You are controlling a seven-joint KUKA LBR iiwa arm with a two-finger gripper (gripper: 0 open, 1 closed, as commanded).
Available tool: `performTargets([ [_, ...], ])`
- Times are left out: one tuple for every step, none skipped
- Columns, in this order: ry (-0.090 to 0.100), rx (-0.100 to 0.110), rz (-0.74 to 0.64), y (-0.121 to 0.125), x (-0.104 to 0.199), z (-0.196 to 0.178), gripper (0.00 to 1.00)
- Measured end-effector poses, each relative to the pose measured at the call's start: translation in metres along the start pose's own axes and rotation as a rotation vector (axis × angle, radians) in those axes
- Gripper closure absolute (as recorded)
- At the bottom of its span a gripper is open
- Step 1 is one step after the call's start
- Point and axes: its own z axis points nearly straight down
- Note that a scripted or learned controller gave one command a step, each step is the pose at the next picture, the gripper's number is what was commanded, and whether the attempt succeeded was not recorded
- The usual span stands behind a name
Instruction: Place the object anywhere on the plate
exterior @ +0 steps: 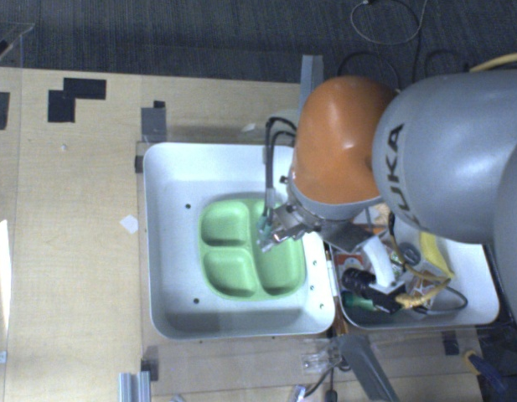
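A light green plate [229, 249] with three compartments lies in the left white bin [174, 224]. My gripper [270, 233] hangs over the plate's right compartment, under the orange band of the arm. Its metal fingers point down toward the plate. I cannot make out any object between them. The arm's bulk hides the upper right part of the plate and much of the right bin.
The right bin [484, 304] holds a pile of small things: a yellow item [434, 254], a white piece [379, 256], a dark green marker-like item [367, 304] and some wires. A metal post [312, 78] stands behind the bins.
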Motion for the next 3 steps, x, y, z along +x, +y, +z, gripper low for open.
performTargets([
  [0.000,-0.001,-0.063,0.033,0.065,0.013,1.00],
  [0.000,-0.002,-0.014,-0.002,-0.004,0.053,1.00],
  [-0.001,-0.003,0.076,-0.004,-0.069,0.009,1.00],
])
